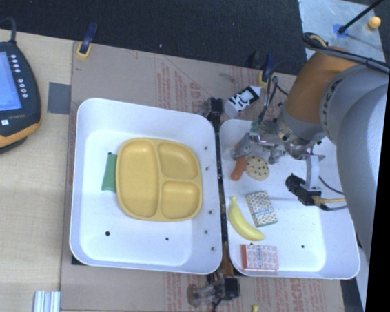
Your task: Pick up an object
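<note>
Yellow banana [243, 221] lies in the right bin [323, 259], its long axis running from upper left to lower right, stem end toward the divider. Above it the gripper [254, 150] hangs over a cookie [257, 168] and an orange carrot [239, 167], which stands nearly upright in the frame. The gripper's state cannot be told. The left bin [90, 231] holds a yellow tray [158, 179].

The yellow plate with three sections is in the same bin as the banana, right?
No. The camera view shows the yellow plate in the left bin, while the banana lies in the right bin beside the arm.
</note>
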Robot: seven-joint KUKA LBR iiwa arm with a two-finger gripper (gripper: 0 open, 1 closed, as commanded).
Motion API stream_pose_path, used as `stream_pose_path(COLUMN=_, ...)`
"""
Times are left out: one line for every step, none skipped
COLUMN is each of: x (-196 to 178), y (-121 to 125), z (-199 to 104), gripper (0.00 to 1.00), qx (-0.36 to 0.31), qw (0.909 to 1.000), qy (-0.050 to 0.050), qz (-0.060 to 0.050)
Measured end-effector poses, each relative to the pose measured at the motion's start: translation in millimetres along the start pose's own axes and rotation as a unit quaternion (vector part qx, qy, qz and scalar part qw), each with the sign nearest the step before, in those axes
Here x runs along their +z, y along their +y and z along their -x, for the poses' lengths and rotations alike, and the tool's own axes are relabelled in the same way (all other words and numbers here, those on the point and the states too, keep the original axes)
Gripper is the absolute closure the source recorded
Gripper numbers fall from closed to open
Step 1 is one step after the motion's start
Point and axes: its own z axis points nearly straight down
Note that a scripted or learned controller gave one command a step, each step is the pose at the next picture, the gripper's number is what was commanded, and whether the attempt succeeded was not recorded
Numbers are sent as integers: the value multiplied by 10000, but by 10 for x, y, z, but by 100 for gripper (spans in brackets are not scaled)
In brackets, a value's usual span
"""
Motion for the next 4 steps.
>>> stream_pose_path(x=-3, y=2, z=94, gripper=0, qx=15, qw=10000, qy=-5, qz=16)
stream_pose_path(x=-5, y=5, z=168, gripper=0, qx=17, qw=10000, qy=-9, qz=29)
stream_pose_path(x=-5, y=6, z=188, gripper=0, qx=16, qw=10000, qy=-10, qz=32)
stream_pose_path(x=-110, y=7, z=191, gripper=100, qx=8, qw=10000, qy=-9, qz=25)
